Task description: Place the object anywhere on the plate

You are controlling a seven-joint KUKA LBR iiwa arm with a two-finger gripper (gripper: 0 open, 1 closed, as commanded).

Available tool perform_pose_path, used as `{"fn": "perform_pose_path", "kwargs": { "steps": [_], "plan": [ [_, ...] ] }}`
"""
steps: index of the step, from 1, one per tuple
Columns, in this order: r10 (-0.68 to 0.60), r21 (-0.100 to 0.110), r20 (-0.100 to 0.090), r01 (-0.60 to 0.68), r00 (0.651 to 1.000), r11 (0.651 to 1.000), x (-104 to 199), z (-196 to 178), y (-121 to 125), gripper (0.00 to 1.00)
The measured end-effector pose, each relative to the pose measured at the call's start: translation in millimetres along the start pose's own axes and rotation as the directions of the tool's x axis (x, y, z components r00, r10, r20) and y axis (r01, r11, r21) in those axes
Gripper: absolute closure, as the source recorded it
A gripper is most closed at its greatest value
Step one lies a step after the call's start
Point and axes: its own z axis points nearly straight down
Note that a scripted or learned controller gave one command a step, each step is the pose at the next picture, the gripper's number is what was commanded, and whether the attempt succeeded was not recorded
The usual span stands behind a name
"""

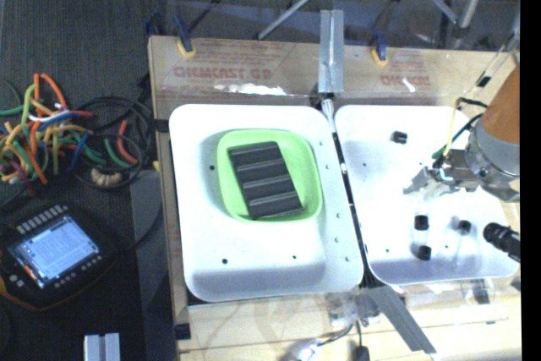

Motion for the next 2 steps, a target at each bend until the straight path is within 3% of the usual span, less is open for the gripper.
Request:
{"fn": "perform_pose_path", "kwargs": {
  "steps": [1, 2],
  "plan": [
    [0.000, 0.000, 0.000, 0.000, 1.000, 1.000, 0, 0, 0, 0.00],
    [0.076, 0.000, 0.004, -0.076, 0.997, 0.997, -22, -35, 38, 0.00]
  ]
}}
